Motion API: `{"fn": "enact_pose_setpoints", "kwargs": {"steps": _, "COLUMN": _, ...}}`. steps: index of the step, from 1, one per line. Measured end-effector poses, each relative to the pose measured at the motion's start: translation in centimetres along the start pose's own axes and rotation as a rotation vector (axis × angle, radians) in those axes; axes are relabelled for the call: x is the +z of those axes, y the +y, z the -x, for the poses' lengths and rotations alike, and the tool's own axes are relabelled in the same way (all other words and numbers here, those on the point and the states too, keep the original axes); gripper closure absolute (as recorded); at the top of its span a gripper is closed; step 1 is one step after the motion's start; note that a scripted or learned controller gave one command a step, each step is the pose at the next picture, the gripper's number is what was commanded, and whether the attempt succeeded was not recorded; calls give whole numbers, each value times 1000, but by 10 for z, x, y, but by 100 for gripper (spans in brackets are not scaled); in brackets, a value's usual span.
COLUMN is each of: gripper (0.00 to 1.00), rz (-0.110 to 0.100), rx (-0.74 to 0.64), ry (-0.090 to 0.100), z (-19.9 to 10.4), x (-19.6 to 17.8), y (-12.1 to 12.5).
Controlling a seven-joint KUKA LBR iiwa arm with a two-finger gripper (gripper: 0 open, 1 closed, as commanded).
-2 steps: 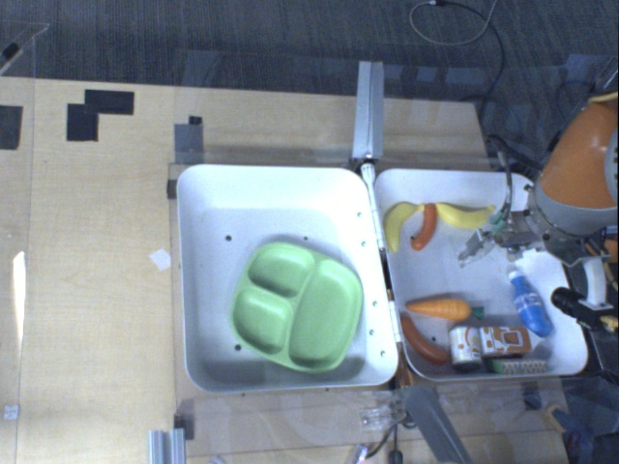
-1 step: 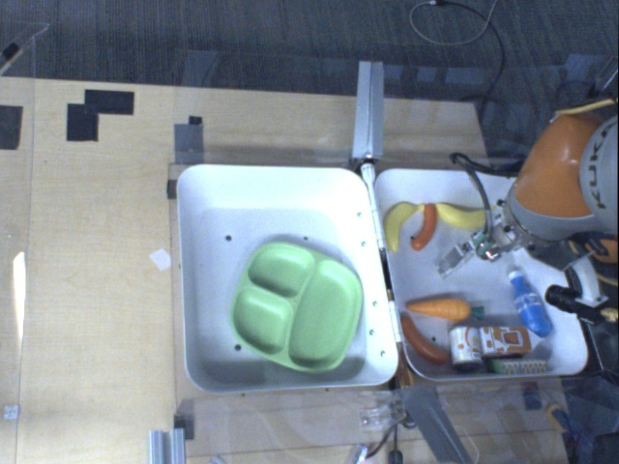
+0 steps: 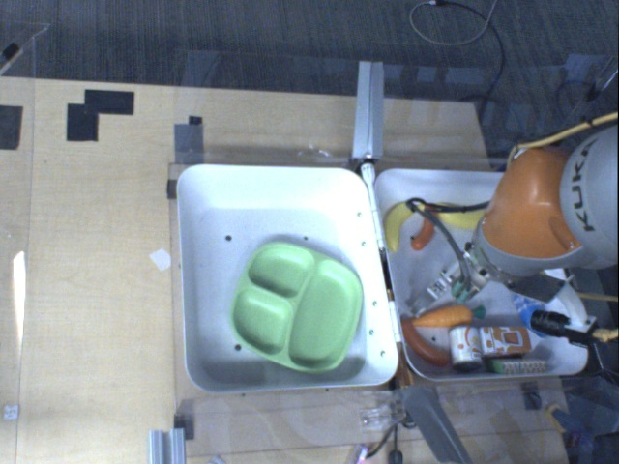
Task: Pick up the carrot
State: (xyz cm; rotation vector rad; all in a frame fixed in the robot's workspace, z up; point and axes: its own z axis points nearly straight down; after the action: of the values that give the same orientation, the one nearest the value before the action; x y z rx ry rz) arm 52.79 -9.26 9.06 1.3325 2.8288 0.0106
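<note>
The carrot [image 3: 448, 314] lies on its side in the right bin [image 3: 392, 196], low toward that bin's near wall, its orange body running across with the pointed end aimed at the divider between the two bins. Just below the carrot, a red curved piece [image 3: 423, 343] rests against the bin floor, and beside that, still nearer the front wall, sits a small carton with an orange and white printed face [image 3: 490, 343], a green strip [image 3: 517, 364] showing along its lower edge. My hand [image 3: 458, 280] hangs directly above and just behind the carrot, its metal parts close over the thicker end; how wide it stands I cannot tell from this angle. My arm [image 3: 532, 211], with its orange band, covers much of the bin beyond the carrot. Past the hand, near the far wall, a banana [image 3: 398, 222] curves beside a small orange-red item [image 3: 419, 236]. A black cable [image 3: 437, 222] loops across there. Away from the carrot, across the divider, the left bin [image 3: 208, 288] holds a green sectioned plate [image 3: 297, 304]. Both bins sit on the pale wooden tabletop [image 3: 87, 288].
</note>
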Motion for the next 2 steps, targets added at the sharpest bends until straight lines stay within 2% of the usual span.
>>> {"fn": "enact_pose_setpoints", "kwargs": {"steps": 1, "gripper": 0, "rz": 1, "rx": -22, "ry": -4, "z": -5, "x": -1, "y": -42}}
{"fn": "enact_pose_setpoints", "kwargs": {"steps": 2, "gripper": 100, "rz": 6, "rx": -23, "ry": -6, "z": -5, "x": -12, "y": -38}}
